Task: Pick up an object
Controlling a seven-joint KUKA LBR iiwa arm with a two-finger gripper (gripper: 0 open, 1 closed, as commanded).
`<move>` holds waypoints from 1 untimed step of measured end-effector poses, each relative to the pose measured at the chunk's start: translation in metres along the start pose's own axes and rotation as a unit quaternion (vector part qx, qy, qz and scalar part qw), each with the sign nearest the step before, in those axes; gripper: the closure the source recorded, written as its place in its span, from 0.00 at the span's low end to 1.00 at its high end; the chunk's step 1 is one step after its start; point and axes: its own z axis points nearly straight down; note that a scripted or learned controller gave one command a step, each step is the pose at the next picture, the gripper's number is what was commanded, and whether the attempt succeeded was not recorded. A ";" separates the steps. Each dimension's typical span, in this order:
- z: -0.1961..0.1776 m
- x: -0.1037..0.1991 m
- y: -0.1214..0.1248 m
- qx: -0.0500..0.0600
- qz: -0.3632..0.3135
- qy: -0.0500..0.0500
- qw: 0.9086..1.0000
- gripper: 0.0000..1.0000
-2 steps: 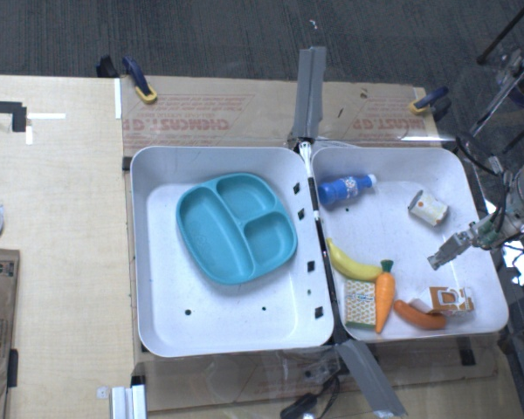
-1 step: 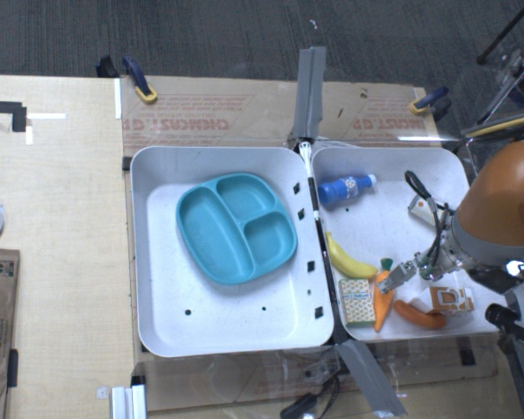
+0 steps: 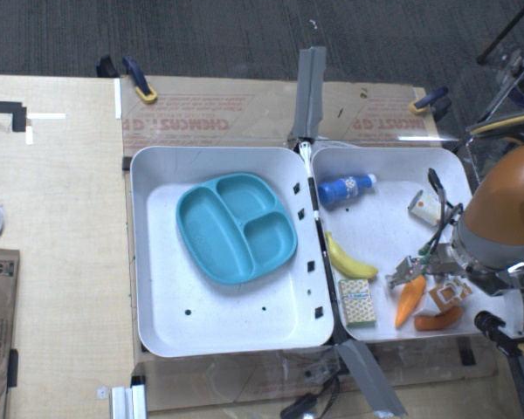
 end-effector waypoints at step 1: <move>-0.007 0.000 0.000 0.001 0.001 0.001 1.000 1.00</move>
